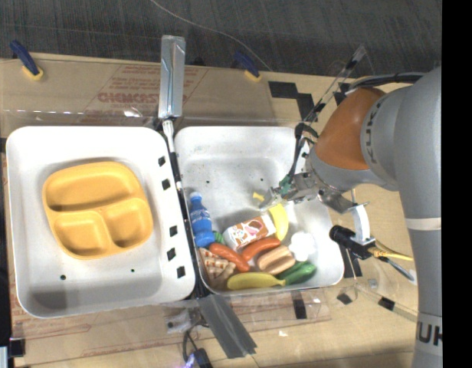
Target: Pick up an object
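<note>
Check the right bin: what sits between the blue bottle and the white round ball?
In the camera view, between the blue bottle and white round ball lie a small white-and-red carton and a red sausage.

Both white bins before me look like smooth plastic with a soft sheen. The yellow tray at left of the frame is matt plastic. The surface reads as bare brown cardboard, printed in red. My arm has a smooth grey shell and a glossy orange band. The toy foods at lower centre shine like plastic.
</note>
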Robot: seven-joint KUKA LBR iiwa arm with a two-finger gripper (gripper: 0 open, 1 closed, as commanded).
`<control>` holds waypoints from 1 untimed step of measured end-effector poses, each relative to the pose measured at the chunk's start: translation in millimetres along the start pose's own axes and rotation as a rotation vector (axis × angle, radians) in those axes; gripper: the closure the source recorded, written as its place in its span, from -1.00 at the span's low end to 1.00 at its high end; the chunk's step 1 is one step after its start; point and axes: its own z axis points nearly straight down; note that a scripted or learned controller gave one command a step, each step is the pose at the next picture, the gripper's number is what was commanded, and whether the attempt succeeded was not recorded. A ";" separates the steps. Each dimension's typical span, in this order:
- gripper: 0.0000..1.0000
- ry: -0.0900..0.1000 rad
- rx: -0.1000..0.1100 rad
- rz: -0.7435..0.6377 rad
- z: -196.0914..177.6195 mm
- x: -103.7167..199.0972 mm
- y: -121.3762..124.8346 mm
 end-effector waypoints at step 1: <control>1.00 0.003 0.003 0.302 -132.7 113.2 30.6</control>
